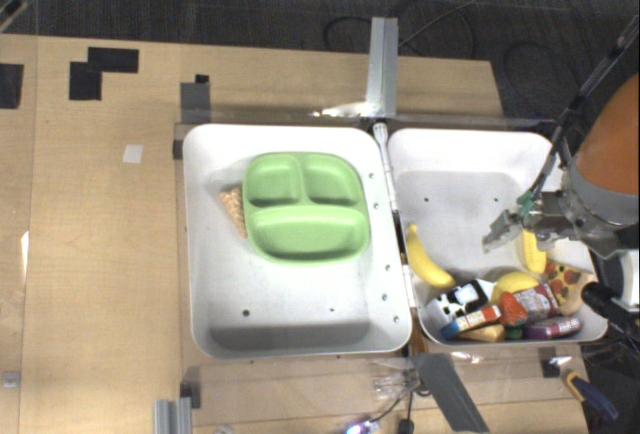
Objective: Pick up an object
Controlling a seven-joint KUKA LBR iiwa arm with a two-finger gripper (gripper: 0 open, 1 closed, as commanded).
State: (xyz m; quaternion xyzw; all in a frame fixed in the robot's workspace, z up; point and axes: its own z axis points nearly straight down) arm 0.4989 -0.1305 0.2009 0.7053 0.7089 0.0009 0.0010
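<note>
My pincer, whose state I cannot tell, hovers at frame right above a banana whose long axis runs upper-left to lower-right.

Objects before me: a banana lying curved at the right bin's left wall; a mixed pile fills its front corner.

Even, bright overhead light; soft shadows inside the white bins (slightly overexposed), mild overall blur.
</note>
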